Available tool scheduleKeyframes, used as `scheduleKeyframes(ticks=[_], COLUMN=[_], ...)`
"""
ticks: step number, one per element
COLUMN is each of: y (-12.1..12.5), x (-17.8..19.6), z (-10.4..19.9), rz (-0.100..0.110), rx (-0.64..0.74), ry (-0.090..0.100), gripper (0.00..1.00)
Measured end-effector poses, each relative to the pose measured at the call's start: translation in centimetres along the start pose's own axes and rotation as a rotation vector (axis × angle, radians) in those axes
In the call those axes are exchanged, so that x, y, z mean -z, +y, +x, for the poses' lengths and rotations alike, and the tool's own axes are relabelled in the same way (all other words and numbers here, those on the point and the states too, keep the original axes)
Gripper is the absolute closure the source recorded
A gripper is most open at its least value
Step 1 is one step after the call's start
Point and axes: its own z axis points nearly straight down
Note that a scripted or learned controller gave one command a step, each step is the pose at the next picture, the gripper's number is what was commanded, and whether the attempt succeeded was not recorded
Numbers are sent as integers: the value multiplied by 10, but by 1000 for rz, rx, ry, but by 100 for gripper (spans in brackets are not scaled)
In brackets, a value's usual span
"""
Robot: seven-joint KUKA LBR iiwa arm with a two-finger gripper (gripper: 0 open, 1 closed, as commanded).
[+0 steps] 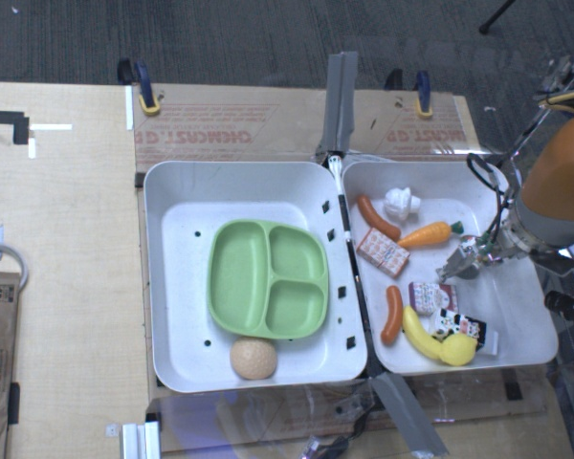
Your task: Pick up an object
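Note:
My gripper (462, 261) hangs low in the right bin (517, 342), just right of and below the orange carrot (427, 235) and above the small pink-and-white box (427, 297). I see nothing gripped at its tip. The same bin holds two red sausages (377, 216) (392, 314), a white crumpled item (400, 200), a red cracker box (382, 252), a yellow banana (430, 340) and a black-and-white packet (462, 327).
The left bin (172, 256) holds a green divided plate (268, 278) and a tan ball (253, 359) at its front edge. The arm's orange band (560, 175) stands over the right bin's right wall. A raised grey divider (341, 103) meets the bins at the back.

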Motion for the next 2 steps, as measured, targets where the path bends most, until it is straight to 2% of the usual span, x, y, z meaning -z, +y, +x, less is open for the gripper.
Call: scheduleKeyframes(ticks=[1,2], y=[0,69], x=[10,109], z=[-2,16], rz=[-3,-1], rx=[-4,22], ry=[-3,-2], gripper=[100,100])
